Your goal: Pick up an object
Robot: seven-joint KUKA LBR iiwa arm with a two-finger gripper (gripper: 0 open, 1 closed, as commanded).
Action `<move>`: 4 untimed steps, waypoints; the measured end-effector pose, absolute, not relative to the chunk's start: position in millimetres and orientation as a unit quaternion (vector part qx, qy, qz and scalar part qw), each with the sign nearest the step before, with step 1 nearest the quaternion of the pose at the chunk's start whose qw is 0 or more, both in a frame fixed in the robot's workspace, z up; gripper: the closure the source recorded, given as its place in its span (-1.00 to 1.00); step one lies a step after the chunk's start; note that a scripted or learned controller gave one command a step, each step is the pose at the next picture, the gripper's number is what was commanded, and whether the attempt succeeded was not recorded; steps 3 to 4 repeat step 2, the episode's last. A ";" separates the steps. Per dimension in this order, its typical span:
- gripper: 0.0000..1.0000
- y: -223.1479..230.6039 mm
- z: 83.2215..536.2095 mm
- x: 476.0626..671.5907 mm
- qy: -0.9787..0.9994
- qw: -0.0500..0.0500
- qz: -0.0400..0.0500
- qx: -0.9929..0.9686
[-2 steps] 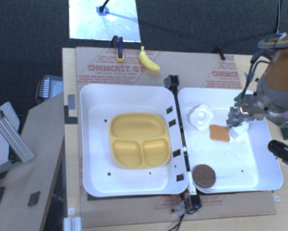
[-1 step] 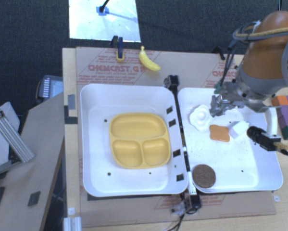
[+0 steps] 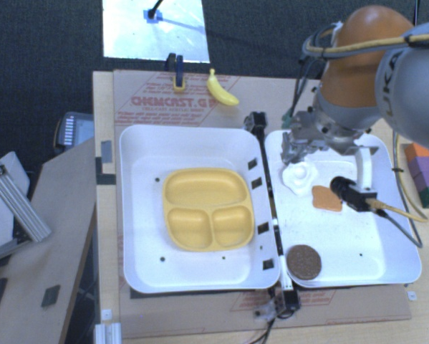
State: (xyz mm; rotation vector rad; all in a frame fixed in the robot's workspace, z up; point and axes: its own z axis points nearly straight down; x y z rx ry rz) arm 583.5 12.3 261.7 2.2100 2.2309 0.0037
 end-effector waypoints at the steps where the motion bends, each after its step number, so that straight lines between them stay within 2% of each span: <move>1: 1.00 51.0 237.4 615.2 0.710 0.000 0.001 0.704; 2: 1.00 95.3 218.8 645.3 0.710 0.001 0.002 0.704; 4: 1.00 95.3 218.8 645.3 0.710 0.001 0.002 0.704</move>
